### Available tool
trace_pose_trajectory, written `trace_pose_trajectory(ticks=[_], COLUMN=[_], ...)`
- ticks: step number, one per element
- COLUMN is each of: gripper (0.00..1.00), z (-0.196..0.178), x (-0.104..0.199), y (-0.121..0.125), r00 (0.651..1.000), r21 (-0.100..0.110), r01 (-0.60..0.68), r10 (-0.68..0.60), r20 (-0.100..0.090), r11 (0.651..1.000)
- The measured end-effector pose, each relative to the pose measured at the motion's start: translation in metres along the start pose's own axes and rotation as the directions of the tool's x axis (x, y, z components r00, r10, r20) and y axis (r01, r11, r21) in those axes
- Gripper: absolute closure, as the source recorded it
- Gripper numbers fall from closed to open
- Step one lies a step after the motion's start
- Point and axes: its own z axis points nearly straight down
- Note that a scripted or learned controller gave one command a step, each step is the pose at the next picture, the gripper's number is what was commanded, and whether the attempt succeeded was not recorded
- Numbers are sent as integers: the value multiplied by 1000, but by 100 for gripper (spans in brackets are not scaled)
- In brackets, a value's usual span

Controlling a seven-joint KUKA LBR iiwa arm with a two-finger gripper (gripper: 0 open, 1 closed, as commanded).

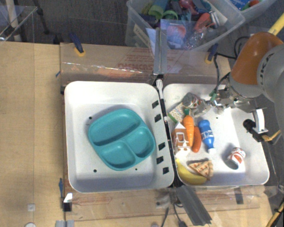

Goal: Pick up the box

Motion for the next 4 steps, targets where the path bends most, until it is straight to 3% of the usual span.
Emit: trace_pose_trajectory(ticks=[4], gripper=[0], z=[0], x=[0], y=[0], r00=[1000], r21=[0], r01=[0], r10=[0], r20=[0], r11=[1000])
